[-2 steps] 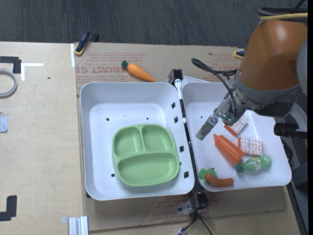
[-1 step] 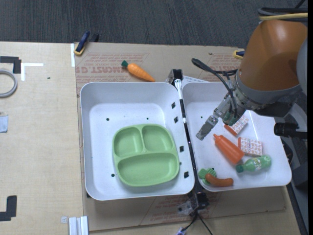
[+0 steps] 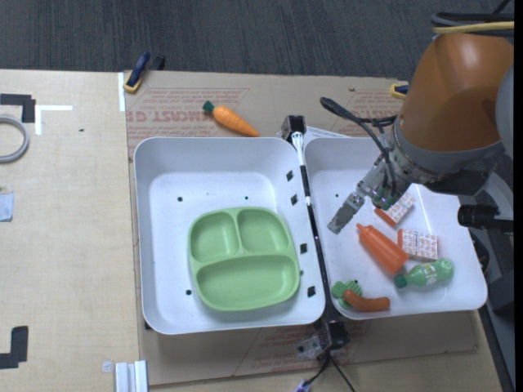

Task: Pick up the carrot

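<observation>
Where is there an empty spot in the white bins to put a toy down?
In the left bin, bare floor runs behind the green plate, up to the back wall. In the right bin, the back corner is bare. Its front is crowded: orange bottle, green bottle, carrot, and the gripper.

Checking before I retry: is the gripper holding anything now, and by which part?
Nothing is held. The gripper hangs open over the right bin, nothing between its fingers.
</observation>
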Controlling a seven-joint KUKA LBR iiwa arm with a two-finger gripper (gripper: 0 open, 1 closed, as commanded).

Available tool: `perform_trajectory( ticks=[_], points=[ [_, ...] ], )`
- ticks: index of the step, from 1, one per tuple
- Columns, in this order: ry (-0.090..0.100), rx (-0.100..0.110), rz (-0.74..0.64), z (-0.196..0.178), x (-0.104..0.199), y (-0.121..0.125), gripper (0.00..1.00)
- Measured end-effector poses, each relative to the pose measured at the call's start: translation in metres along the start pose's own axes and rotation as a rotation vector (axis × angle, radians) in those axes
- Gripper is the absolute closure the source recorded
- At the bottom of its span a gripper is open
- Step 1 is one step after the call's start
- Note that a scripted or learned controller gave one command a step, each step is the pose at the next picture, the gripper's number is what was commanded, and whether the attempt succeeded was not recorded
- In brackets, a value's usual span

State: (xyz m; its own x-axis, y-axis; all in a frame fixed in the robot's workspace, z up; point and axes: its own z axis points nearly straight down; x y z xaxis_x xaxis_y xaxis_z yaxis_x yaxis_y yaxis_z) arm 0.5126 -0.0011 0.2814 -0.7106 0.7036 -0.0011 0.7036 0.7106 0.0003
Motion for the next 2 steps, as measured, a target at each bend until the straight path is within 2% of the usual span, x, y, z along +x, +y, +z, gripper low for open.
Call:
perform_trajectory(
  ticks=[2],
  points=[
    [0.000, 0.000, 0.000, 0.0000, 0.0000, 0.0000, 0.00]
  ],
)
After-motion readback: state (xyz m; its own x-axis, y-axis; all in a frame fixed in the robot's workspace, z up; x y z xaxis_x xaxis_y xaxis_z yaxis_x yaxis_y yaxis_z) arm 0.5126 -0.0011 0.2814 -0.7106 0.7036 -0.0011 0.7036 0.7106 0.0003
